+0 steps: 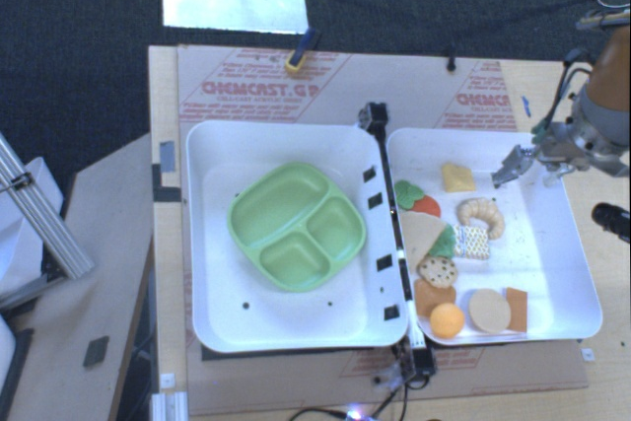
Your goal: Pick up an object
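Altogether 2 bins (227, 153), 1 green tray (296, 227).

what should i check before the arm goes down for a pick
1. Gripper over the right bin: ok, near its upper right part.
2. Gripper free of load: ok, nothing seen between its fingers.
3. Finger opening: cannot tell.
4. Nearest target: ok, yellow piece lies apart from the others.
5. Clutter: not ok, cookie, orange ball and round cracker crowd the lower left.
6. Green plate out of the way: ok, in the left bin.
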`<state>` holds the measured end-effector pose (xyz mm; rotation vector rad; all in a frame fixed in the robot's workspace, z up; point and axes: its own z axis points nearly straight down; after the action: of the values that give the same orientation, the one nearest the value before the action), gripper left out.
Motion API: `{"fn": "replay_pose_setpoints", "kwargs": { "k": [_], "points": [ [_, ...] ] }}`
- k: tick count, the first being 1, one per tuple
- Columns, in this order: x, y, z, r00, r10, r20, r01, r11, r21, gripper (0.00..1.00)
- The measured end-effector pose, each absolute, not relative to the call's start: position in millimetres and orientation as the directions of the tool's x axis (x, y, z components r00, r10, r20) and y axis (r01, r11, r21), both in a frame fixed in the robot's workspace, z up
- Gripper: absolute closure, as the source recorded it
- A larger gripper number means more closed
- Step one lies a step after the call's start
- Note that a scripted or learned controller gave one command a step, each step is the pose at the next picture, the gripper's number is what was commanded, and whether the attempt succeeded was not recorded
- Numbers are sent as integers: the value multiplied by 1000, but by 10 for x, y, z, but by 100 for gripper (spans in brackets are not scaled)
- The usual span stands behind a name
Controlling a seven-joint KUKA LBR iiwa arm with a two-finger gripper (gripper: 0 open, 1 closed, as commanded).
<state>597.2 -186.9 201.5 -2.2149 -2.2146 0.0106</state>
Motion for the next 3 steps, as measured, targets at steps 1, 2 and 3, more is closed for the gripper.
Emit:
{"fn": "replay_pose_setpoints", "kwargs": {
  "k": [1,2,3],
  "points": [
    [5999,-1861,2102,-3,1000,0,1000,3,2,0],
    [5960,-1916,1519,-2,1000,0,1000,2,0,0],
    [5931,-1893,917,-1,1000,0,1000,1,1,0]
  ]
}}
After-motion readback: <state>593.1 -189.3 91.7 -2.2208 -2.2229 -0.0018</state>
